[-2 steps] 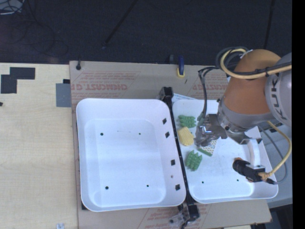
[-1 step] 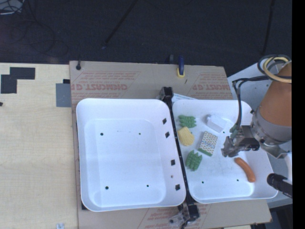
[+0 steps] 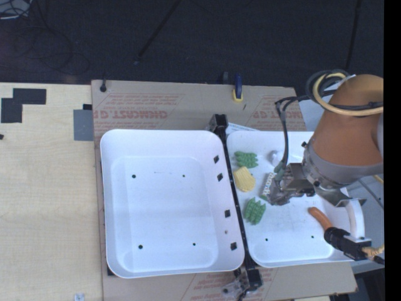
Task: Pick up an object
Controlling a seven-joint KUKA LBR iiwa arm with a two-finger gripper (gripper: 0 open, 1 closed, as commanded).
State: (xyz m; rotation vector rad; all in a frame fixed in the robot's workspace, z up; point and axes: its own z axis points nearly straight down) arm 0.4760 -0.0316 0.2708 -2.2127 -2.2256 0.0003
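Camera view: one arm reaches in from the right over the right bin (image 3: 288,248).
Orange stick (image 3: 318,216): nearest item. It lies to the right of the gripper and apart from it, on a slant.
Near green toy (image 3: 254,211): in my judgement the likeliest target. It sits just beside the gripper, down and to the left, toward the divider between the bins. Its long axis runs roughly near-to-far, slightly slanted.
Gripper (image 3: 276,192): low over the bin floor, between the orange stick and the toys. How wide it stands cannot be told, and nothing shows in its grasp.
Yellow block (image 3: 244,180): left of the gripper and a little farther off, close to the divider. Its long axis runs near-to-far, tilted.
Far green toy (image 3: 246,160): just beyond the yellow block, with its long axis across the view.
Left bin (image 3: 163,256): across the divider, well apart from the gripper.
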